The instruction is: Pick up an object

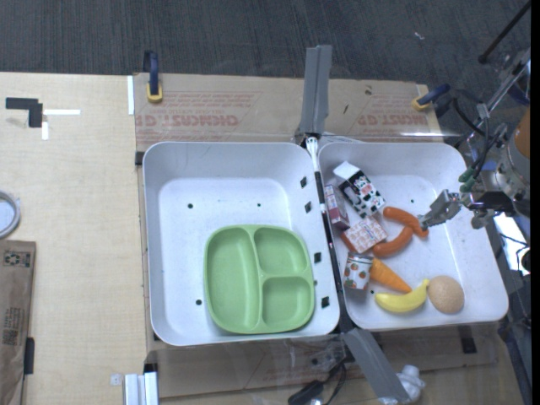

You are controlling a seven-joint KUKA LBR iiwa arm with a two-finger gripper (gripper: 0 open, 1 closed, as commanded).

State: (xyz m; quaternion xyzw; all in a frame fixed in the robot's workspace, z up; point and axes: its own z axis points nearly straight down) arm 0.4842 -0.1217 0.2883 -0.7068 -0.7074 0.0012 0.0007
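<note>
My gripper (439, 210) reaches into the right bin (472, 251) from the right, its tip just right of an orange-red sausage (402, 229) that curves across the middle of the bin. I see nothing held in it. Left of the sausage lie a pink patterned packet (364, 234), a cow-print carton (359, 189) and a small dark-red box (336, 208). Along the front of the bin lie a carrot (389, 274), a banana (402, 300), a tan egg-shaped object (445, 294) and a small can (358, 272).
The left bin (173, 226) holds a green divided plate (260, 278) at its front. A grey divider bar (317, 91) stands behind the seam between the bins. Clamps (152, 78) sit on the cardboard behind. Cables and arm parts crowd the right edge.
</note>
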